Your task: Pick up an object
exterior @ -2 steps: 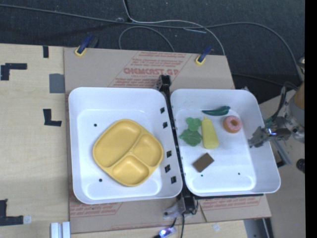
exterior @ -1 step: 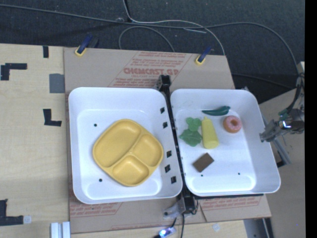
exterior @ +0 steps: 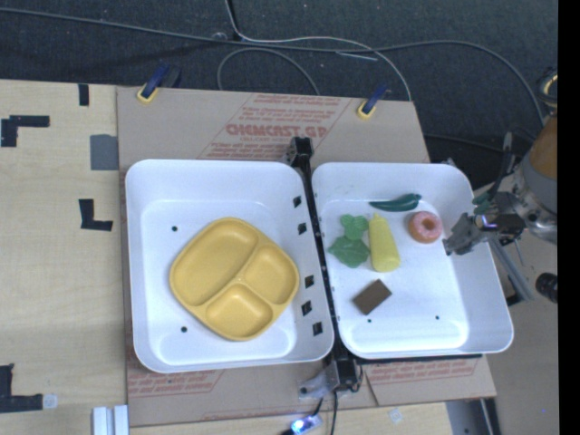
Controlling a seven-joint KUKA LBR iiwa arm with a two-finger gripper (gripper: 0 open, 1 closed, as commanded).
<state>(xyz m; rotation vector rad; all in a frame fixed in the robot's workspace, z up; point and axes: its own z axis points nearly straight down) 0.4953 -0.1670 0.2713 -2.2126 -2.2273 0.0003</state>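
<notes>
The right bin point(exterior: 453, 329) holds a pink donut point(exterior: 423, 227), a green chili pepper point(exterior: 396, 203), a yellow corn cob point(exterior: 383, 243), a green leafy piece point(exterior: 351, 242) and a brown block point(exterior: 372, 296). My gripper point(exterior: 462, 235) hangs over the bin's right rim, just right of the donut. Nothing shows between its dark fingertips, and their state is too small to read.
The left bin point(exterior: 145, 188) carries a yellow divided plate point(exterior: 235, 278). A black divider with clips point(exterior: 313, 243) runs between the bins. Both bins rest on a cardboard sheet point(exterior: 272, 125). Cables cross the dark floor behind.
</notes>
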